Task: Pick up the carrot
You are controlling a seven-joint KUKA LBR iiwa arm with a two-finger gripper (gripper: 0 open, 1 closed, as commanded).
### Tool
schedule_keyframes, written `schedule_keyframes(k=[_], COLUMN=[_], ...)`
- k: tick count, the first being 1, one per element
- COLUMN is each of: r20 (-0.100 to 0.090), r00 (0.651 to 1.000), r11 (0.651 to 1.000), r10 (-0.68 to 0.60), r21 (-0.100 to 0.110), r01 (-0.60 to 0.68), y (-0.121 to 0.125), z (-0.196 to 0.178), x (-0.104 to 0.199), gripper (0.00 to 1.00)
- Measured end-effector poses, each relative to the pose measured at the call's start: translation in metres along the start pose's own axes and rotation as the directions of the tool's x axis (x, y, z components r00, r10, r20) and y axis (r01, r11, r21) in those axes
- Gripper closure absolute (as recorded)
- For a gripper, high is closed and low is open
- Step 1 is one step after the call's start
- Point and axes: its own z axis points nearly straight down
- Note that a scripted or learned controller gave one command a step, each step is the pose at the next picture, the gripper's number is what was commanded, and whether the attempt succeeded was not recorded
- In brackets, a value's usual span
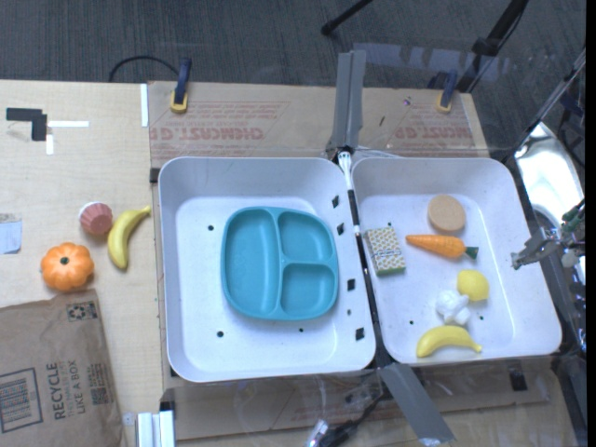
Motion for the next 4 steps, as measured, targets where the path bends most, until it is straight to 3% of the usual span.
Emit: schedule_keyframes(k=[1,2,3,4], r20=[0.002,0.002,0.001,0.0], r00=[0.977,0.981,0.973,0.908], r11=[0.977,0.981,0.973,0.908], r10=[-0.214,-0.193,-0.232,-0.42], r21=[-0.003,-0.004,-0.002,-0.001], r01=[0.214,0.193,0.232,0.42], y=[0.086,0.129,0.069,0.031], z=[0.071,0.155,0.156,0.156], x=[0.0,0.058,0.056,0.081], gripper=[0.0,0.0,0.0,0.0])
